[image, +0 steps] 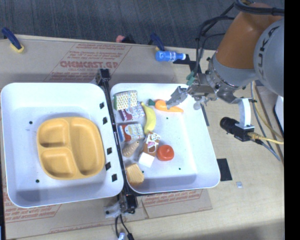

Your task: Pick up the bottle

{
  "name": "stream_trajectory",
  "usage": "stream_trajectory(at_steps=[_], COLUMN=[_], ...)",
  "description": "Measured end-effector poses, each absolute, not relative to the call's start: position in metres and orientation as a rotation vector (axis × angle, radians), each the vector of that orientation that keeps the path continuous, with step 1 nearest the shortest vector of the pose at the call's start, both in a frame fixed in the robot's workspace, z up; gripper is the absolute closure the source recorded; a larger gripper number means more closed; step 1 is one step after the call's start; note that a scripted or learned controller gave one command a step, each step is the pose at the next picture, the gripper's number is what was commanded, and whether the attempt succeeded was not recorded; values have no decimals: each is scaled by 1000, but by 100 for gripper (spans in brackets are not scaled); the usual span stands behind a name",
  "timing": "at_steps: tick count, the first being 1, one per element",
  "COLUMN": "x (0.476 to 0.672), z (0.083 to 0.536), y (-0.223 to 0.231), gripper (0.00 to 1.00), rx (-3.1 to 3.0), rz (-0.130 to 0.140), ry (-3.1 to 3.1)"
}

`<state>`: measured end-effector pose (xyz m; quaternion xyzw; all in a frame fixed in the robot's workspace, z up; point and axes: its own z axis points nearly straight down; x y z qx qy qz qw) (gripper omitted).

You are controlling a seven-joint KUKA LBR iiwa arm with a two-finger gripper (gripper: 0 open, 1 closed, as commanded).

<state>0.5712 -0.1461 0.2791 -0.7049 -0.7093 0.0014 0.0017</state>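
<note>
My gripper (pixel 177 97) hangs over the far edge of the right bin (pixel 202 149), tips just above an orange carrot-like piece (pixel 168 106); can't tell if it's apart or together, too small and blurred. Nothing visibly between the tips, so I'm holding nothing afaik. The bottle is hard to pin down: closest match is the small carton-ish thing w/ a red top (pixel 151 143), well below-left of me, touching the red round piece (pixel 165 153), w/ the banana (pixel 149 118) between us. Risks: I'm lined up on the carrot, not the bottle, so a straight drop grabs the wrong item or clips the bin rim. The cluster is tight; closing there could nudge neighbours or pinch two at once. A blue object (pixel 166 56) sits outside the bin, up-left of me, identity unclear. Packets (pixel 126 100) by the divider are unreadable.
</note>
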Motion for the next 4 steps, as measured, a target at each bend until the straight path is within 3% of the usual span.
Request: stream_trajectory(at_steps=[1,2,3,4], x=[571,512,476,476], z=[289,205,207,191], y=[-146,-179,-122,-79], gripper=[100,100,100,100], rx=[-2205,-2109,-2216,-2337], rz=[7,6,4,4], ry=[-2230,-2323,-2220,-2092])
